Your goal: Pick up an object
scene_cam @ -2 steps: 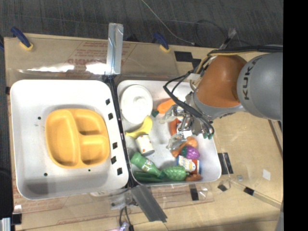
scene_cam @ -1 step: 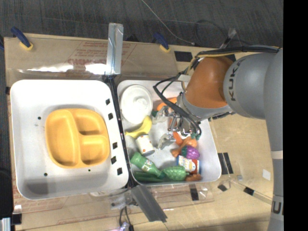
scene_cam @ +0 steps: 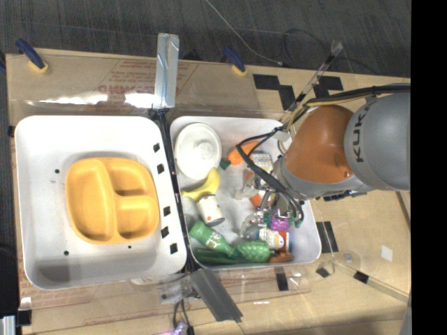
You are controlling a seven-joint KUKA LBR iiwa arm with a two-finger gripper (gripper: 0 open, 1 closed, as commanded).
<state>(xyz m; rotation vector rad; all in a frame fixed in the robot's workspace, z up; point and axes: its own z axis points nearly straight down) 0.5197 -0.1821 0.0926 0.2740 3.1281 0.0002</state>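
Observation:
The right bin (scene_cam: 307, 232) holds a jumble of small objects. Among them are a white round bowl (scene_cam: 198, 146), a yellow banana-shaped piece (scene_cam: 203, 183), a small white bottle (scene_cam: 210, 211), green items (scene_cam: 209, 236) along the front wall, a purple piece (scene_cam: 280, 223) and a small orange piece (scene_cam: 235, 158). My gripper (scene_cam: 269, 206) is lowered into the bin's right half, right over the clutter near the purple piece. The wrist and cables hide what lies under it.
A yellow divided plate (scene_cam: 112, 198) lies in the left bin (scene_cam: 35, 145). A silver taped strip (scene_cam: 166, 72) stands at the wall between the bins. The orange band and grey arm (scene_cam: 349, 149) overhang the right bin's right wall.

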